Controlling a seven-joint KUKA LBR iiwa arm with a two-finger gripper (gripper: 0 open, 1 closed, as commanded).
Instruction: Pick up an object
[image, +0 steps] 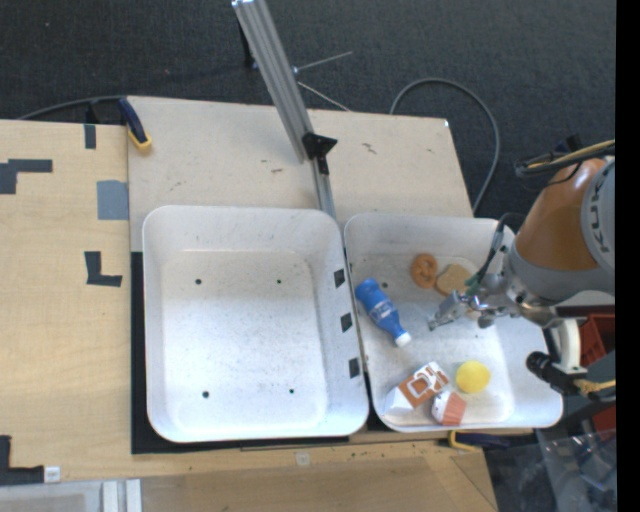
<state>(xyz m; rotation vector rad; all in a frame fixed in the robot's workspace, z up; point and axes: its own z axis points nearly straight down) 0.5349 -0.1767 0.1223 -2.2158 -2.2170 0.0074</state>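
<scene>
Objects lay in the right bin (500, 232): blue bottle (381, 310) by its left wall, yellow ball (473, 376) near its front edge. Gripper (447, 313) state couldn't be told; you needed to centre over one item before descending.

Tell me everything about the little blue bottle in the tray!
The blue bottle looks like shiny plastic, with a bright blue body and a white cap at one end. It lies on its side, tilted, its cap pointing toward the near right. It rests on the floor of the right-hand bin, close to that bin's left wall, with bare floor around it. The gripper is off to its right, apart from it.
</scene>
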